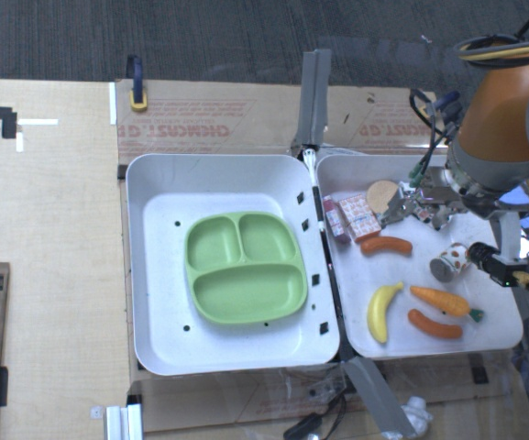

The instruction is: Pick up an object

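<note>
Pale wooden surface (44, 200) carries two shallow white bins; our end effector (409, 202) hangs over the back of the right bin (493, 337), and we cannot tell its state. We judge this the approach step — nothing sits in its grasp. Just below it lies a short orange-red sausage (385, 244), with a pink checked box (359, 214) beside it on the left. Nearer the camera lie a yellow plastic banana (382, 312) and an orange carrot (442, 301). Next we would descend onto one piece — the sausage has open floor around it, while the bin's back wall crowds the wrist.
</note>
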Available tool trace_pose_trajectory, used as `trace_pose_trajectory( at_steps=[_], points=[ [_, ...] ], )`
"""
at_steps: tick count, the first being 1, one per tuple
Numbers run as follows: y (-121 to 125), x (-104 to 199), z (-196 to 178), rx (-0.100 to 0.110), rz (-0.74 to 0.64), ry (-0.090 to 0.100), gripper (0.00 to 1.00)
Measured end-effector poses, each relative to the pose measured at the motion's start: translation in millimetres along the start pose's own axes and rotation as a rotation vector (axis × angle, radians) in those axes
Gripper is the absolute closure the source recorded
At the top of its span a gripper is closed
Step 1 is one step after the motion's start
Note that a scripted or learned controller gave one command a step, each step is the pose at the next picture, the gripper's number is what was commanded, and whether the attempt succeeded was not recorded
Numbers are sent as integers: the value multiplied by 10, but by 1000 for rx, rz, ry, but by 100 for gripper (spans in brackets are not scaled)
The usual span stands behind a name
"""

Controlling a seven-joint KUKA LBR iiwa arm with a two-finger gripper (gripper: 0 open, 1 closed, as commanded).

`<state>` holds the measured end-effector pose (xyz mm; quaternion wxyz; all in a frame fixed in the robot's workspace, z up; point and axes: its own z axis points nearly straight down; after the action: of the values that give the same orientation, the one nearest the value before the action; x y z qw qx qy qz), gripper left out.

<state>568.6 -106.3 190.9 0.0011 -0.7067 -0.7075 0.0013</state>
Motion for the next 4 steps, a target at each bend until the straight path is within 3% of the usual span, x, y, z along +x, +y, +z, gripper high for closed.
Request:
trace_pose_trajectory(
  at_steps=[1,2,3,4],
  points=[
    [-49,-7,901,-25,-92,-9,0],
    [444,-58,994,-2,-47,0,0],
    [438,-70,909,0,-43,0,100],
    [814,-306,999,18,57,4,100]
  ],
)
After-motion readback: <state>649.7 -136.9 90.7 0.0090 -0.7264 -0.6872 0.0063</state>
